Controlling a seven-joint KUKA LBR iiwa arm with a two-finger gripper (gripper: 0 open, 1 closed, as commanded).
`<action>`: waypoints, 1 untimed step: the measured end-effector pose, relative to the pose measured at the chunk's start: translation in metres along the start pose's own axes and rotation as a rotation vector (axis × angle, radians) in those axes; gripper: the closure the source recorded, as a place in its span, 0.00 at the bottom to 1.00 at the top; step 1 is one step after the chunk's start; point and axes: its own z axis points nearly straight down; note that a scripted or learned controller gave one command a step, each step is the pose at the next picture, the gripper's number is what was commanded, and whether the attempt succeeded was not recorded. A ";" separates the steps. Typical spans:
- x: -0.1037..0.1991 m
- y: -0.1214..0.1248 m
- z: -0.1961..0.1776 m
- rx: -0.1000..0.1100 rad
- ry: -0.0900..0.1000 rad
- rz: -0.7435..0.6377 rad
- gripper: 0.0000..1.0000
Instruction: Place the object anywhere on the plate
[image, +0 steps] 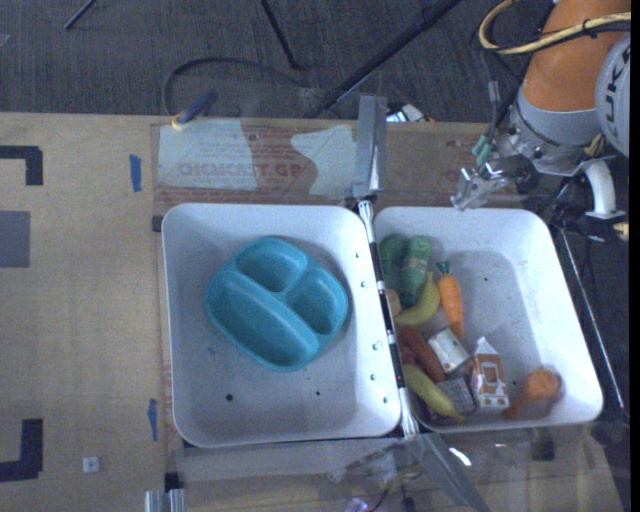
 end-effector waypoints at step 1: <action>0.083 -0.003 0.040 0.001 0.002 -0.115 1.00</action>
